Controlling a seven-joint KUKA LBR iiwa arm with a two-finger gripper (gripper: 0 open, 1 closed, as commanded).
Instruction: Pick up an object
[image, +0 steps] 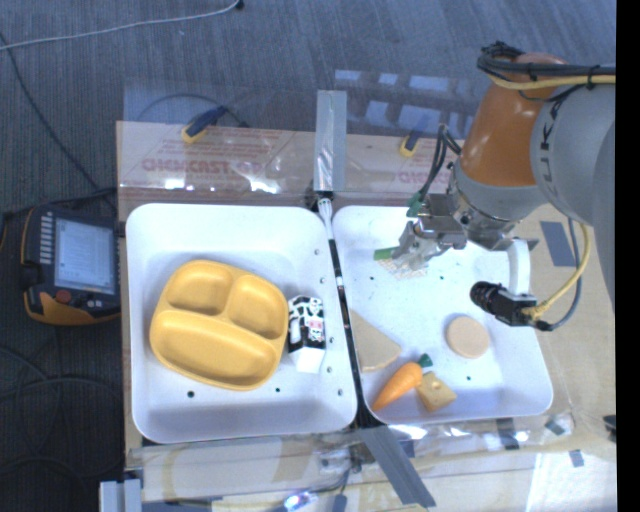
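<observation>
In the upper part of the right bin (540, 395) we see the jaws (412, 247) of the arm, low over the white floor, and we cannot tell if they are released or clenched, because the wrist covers them. Just at their tip lies a small green piece (384, 254), too small for us to name; whether the jaws touch it is not clear to us.

Going outward, the other things of this bin are well apart from the jaws, toward the near edge: a round tan disc (467, 336), a toy carrot (399, 382) with a yellow wedge like cheese (436, 393) just beside it, and a flat beige slice (372, 346) against the left wall. In the left bin (140, 420) we find a yellow divided plate (218, 322) and, touching its right side, a little black-and-white milk carton (308, 330). On the bench to the far left a control pendant (68, 262) rests.

As for the task, we judge it to be at the beginning. Every object lies in a bin and nothing is lifted. What is left is the grasp itself and the lift, probably on the green piece, which is the nearest thing.
</observation>
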